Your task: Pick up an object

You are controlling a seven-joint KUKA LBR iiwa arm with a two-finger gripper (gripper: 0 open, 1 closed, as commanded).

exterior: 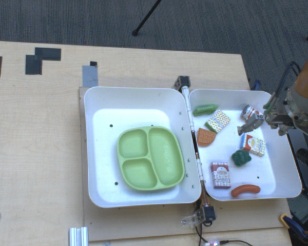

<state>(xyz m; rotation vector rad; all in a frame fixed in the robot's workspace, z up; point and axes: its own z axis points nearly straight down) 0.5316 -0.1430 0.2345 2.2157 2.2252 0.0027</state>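
Table [41, 152] of pale wood, two shallow white bins side by side.

Left bin [100, 137]: one light green divided plate [150, 158], three compartments, lying flat near the middle.

Right bin [282, 163]: a scatter of small toy foods.
- green pepper-like piece [205, 109] near the top left corner
- yellow-dotted packet [218, 121] just below it, tilted
- orange waffle-like wedge [206, 137] near the left wall
- red box [220, 175] lower middle, lying flat
- dark green broccoli-like lump [241, 158] centre right
- white carton with red and blue print [255, 145] just above and right of the green lump, near touching it
- red sausage [245, 190] near the bottom wall
- small red-and-white can [251, 113] in the upper right part

Arm [303, 101] enters from the right, over the right bin's upper right corner. Tool [250, 124] reaches left from it; dark fingers sit just below the red-and-white can and above the white carton. Whether the fingers are apart or together: cannot tell at this resolution. Nothing visibly lodged between them.

Nearest things to the tool: the can, just beside its tip, and the carton below it. Contact with either cannot be made out. Sausage, red box and waffle wedge lie well apart from the tool.
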